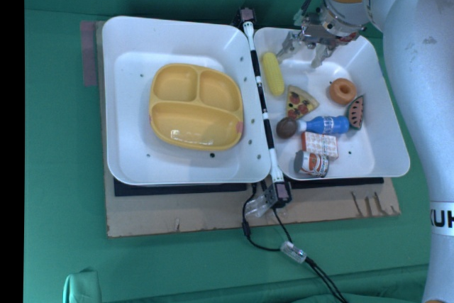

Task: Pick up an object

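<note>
Yellow plastic corn cob (272, 73) is our likeliest target: it lies in the right white bin (386, 152), long axis running along the bin's left wall. We see the two-finger gripper (306, 52) hovering just right of the cob's far end, fingers spread, gripping nothing.

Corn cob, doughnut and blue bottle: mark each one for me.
Corn cob (272, 74), camera view, middle of the cob.
Doughnut (335, 91), camera view, left side of the ring.
Blue bottle (328, 125), camera view, middle of the body.
</note>
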Robot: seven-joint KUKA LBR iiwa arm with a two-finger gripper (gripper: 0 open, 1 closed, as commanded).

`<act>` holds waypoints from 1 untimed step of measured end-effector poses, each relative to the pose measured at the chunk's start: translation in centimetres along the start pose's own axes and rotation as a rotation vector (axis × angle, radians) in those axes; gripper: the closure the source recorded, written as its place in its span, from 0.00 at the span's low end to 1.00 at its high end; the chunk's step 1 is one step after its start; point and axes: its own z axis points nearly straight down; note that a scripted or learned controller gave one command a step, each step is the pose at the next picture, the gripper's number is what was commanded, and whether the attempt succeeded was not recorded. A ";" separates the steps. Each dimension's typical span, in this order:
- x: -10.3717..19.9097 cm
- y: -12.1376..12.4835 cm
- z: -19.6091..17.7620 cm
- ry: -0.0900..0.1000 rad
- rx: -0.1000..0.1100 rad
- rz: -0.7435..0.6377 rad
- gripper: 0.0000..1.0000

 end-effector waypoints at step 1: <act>-0.1 0.0 0.0 0.001 0.000 0.000 0.00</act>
